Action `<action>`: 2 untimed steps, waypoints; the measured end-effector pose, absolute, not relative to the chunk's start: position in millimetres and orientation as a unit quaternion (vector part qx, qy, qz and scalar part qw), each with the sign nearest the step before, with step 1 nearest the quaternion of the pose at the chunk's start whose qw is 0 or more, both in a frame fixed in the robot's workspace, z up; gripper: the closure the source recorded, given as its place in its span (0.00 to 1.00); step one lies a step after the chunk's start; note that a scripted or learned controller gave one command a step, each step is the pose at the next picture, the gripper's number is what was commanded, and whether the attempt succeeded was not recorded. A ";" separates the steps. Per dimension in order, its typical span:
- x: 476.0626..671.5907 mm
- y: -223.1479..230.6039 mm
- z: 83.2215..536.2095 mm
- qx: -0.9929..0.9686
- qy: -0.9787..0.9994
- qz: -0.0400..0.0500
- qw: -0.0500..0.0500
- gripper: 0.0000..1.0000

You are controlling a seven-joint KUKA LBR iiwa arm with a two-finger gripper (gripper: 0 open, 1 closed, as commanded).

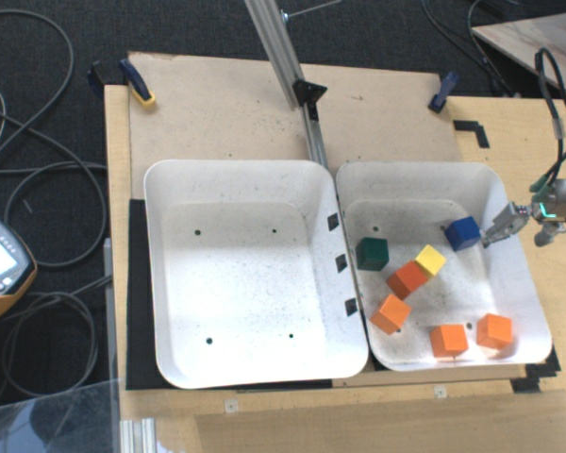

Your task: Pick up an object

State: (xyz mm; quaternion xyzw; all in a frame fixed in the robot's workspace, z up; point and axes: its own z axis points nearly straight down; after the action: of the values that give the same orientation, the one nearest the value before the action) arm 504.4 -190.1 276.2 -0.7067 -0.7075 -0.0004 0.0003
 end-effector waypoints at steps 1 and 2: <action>499.3 -184.2 231.2 -0.707 -0.707 0.001 0.002 0.00; 496.7 -192.6 183.7 -0.707 -0.707 0.001 0.003 0.00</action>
State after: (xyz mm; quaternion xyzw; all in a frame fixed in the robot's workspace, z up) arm 496.7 -192.6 183.7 -0.7074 -0.7068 0.0013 0.0032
